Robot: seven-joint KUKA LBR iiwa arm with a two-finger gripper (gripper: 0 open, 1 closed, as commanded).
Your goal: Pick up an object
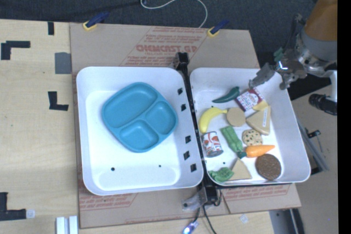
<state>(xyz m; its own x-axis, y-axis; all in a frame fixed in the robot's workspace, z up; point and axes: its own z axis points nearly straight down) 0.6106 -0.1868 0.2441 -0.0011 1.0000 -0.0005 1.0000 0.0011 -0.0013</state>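
The right bin [299, 134] holds several toy foods. Among them are a yellow banana [210, 117], a dark green chili [226, 96], a red-and-white packet [248, 99], a cheese wedge [261, 119], a chip cookie [252, 137], a carrot [259, 150], a brown disc [269, 166], a small can [212, 143] and a green cucumber [232, 138]. My gripper [262, 77] hangs over the bin's far right corner, just above and right of the packet. Nothing shows in its grasp.
The left bin [88, 118] bears a blue divided plate [139, 116]. A lettuce leaf [221, 175] and a bread wedge [240, 170] lie at the right bin's near edge. A black divider [189, 118] runs between the bins. The arm's grey body [321, 24] stands at the right.
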